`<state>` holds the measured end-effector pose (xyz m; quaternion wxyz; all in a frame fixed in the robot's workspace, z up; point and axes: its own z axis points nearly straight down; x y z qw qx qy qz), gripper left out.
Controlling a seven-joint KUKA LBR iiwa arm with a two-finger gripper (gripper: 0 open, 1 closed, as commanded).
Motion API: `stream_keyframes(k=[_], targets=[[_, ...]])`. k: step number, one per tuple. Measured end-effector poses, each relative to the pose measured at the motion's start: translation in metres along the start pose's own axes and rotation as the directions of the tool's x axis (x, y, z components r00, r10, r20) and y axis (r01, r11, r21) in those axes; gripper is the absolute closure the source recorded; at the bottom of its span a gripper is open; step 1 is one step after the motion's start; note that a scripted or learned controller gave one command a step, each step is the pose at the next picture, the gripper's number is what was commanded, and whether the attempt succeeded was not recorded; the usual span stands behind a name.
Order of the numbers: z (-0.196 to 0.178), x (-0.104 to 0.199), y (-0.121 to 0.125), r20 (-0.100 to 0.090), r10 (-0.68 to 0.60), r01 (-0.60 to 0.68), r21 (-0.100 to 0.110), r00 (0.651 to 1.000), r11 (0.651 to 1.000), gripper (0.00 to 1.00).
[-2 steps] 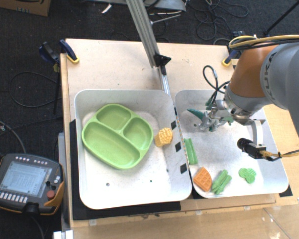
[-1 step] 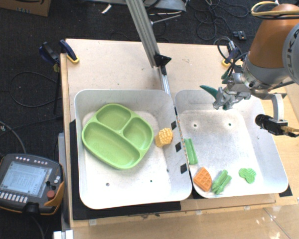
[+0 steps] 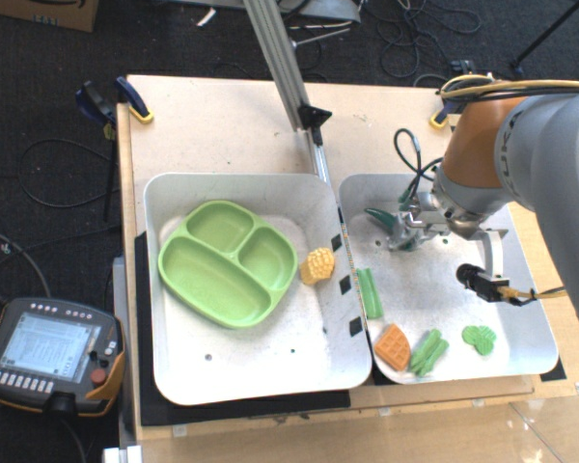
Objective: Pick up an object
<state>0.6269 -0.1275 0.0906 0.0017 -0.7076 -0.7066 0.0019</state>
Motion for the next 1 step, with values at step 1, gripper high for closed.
stream_keyframes(k=[1], targets=[[-0.0045, 0.0209, -0.0049, -0.001, -0.005, 0.005, -0.003, 1.000, 1.000, 1.00]])
